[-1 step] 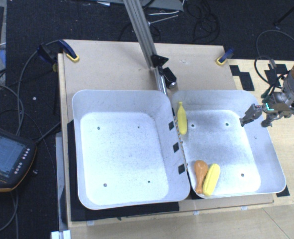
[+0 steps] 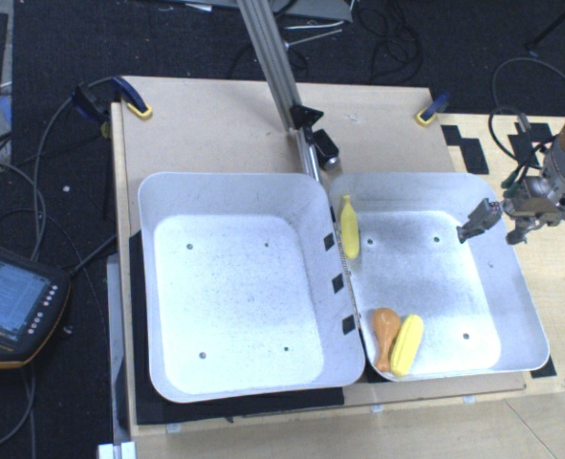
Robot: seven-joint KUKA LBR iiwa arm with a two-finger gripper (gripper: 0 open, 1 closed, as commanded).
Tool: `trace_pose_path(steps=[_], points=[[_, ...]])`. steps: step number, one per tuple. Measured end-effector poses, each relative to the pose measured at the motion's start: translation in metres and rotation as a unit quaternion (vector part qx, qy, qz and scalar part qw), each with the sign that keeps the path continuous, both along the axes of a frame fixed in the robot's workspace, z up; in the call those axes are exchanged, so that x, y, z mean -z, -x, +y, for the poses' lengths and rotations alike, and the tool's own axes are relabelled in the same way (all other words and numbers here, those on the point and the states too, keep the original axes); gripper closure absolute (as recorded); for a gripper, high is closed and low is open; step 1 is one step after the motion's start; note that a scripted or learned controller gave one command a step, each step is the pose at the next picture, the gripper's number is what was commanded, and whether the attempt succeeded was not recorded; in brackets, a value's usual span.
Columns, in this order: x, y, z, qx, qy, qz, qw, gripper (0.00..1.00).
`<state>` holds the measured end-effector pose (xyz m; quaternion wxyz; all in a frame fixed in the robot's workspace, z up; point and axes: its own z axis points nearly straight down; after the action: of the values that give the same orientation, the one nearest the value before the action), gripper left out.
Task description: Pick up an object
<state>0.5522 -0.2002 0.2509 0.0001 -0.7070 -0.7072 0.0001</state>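
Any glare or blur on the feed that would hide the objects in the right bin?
Camera view: the right bin shows a soft bright sheen across its floor, not enough to hide anything; the yellow piece by the divider and the orange and yellow pair near the front stay distinct, edges slightly soft; the gripper looks blurred.

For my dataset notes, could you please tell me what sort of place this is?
Most likely a robotics lab: two white bins sit on a clamped wooden bench, a teach pendant lies on the dark floor among loose cables, and a gripper reaches in.
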Motion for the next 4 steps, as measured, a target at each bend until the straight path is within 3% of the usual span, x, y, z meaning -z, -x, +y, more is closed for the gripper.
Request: trace_pose_path(steps=[3,4], points=[[0.157,-0.009,0.006,0.000,-0.0002,0.001,1.0000,0.00],[0.145,-0.010,0.006,0.000,0.0001,0.000,1.0000,1.00]])
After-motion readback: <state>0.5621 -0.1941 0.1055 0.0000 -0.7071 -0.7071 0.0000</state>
